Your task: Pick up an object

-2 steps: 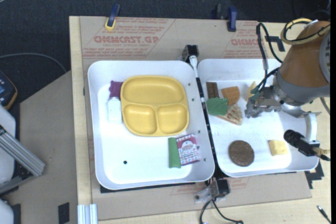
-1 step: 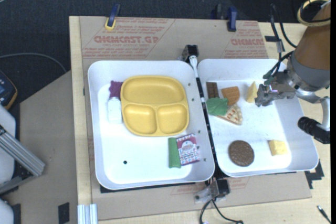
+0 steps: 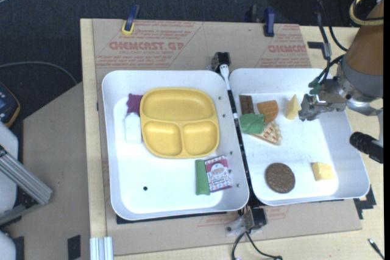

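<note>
My gripper (image 3: 309,108) hangs over the upper right part of the right bin (image 3: 341,192), just right of a pale yellow wedge (image 3: 294,106). Left of that wedge lie an orange block (image 3: 267,110), a brown bar (image 3: 246,104), a green piece (image 3: 251,123) and a waffle-patterned slice (image 3: 270,133). A round brown cookie (image 3: 280,177) and a yellow cube (image 3: 322,171) sit nearer the front of the bin. I see nothing between the fingers.
The left bin (image 3: 122,186) holds a yellow divided tray (image 3: 180,121), a white bottle with a purple cap (image 3: 133,120) and a green and red packet (image 3: 212,175). A black clamp (image 3: 220,61) sits at the bins' back junction. Cables run at the right.
</note>
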Robot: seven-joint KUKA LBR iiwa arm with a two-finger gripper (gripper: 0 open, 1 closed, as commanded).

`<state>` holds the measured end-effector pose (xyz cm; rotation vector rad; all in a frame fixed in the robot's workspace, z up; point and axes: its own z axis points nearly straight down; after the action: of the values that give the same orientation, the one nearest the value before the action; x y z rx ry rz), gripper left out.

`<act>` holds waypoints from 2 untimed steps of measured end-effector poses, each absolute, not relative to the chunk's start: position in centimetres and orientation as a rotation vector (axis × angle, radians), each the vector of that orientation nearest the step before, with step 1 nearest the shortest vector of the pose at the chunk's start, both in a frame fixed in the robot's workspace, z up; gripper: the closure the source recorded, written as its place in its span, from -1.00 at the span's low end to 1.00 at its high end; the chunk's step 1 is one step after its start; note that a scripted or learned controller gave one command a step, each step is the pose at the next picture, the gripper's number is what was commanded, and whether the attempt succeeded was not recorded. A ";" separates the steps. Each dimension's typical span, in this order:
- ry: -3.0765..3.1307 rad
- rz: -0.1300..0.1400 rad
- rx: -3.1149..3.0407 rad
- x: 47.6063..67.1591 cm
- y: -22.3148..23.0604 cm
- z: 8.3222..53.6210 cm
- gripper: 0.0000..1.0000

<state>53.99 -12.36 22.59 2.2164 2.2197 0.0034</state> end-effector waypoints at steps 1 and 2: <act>2.228 -0.001 2.221 52.0 -8.0 22.2 1.00; 2.231 0.000 2.218 50.6 -2.1 23.1 1.00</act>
<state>50.61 -2.13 23.09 2.2177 2.2313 -0.0001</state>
